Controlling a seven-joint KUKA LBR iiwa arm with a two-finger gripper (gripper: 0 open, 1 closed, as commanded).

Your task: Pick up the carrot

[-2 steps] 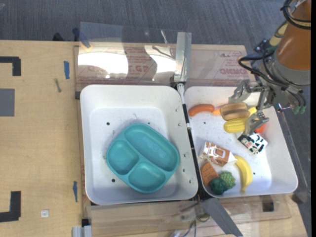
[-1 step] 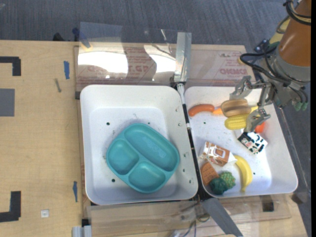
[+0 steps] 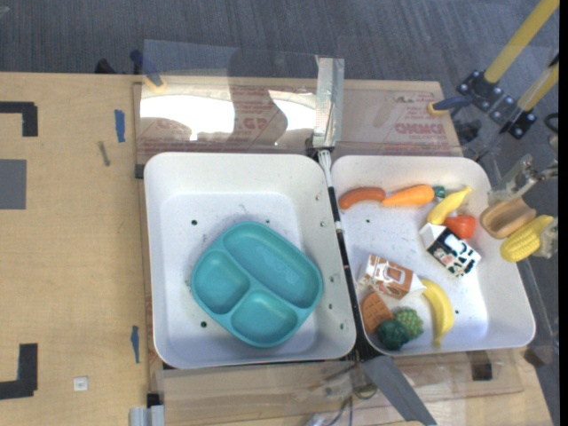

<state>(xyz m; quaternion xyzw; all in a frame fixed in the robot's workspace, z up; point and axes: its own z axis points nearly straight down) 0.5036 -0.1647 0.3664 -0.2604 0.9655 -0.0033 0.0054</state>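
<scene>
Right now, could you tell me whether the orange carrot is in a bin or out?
In: the orange carrot lies flat inside the right white bin, near its far wall, beside a red sausage.

Orange carrot lies flat, green-tipped end rightward.

No wording can be read with certainty. The cardboard panel behind the bins, toward twelve o'clock, carries red printing at its right end and fainter red print at its left, all too blurred and washed by glare to spell out. In the right bin, a small white carton bears bold black marks, and an orange-and-white packet shows a printed pattern; neither is legible.
</scene>
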